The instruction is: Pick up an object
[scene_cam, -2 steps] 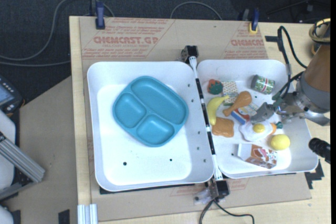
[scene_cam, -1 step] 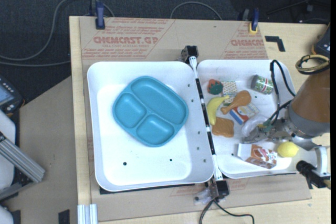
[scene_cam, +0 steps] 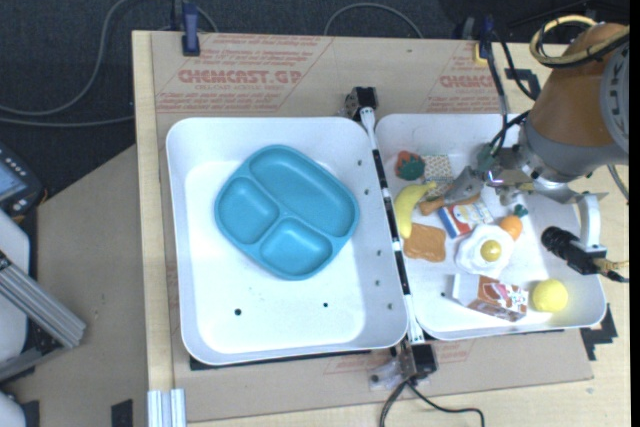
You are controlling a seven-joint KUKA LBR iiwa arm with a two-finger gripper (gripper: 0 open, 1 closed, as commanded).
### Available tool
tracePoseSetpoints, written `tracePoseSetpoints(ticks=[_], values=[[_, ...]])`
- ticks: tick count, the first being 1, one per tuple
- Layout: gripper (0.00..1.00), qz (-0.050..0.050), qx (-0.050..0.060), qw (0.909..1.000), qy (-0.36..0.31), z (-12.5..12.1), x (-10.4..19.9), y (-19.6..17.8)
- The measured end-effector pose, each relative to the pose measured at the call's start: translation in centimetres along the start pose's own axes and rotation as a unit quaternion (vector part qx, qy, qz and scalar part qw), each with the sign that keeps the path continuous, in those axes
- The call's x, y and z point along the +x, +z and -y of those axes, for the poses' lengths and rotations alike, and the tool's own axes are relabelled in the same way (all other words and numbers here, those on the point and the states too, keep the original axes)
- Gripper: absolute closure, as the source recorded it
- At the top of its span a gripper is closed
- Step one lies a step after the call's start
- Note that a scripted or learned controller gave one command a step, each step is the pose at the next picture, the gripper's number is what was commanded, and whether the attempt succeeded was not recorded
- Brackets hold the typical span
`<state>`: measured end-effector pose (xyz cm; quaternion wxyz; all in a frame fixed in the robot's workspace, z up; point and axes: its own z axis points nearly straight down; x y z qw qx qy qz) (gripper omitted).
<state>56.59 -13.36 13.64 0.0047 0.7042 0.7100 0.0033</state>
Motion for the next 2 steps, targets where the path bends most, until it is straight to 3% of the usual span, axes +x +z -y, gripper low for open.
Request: tracePoseSetpoints(ticks=[1, 2], values=[[0.00, 0.004, 0.002, 1.0000, 0.004, 0.8, 1.8, 4.9], [1.00, 0.001, -0.003, 1.0000, 0.003, 0.5, 2.0, 3.4]])
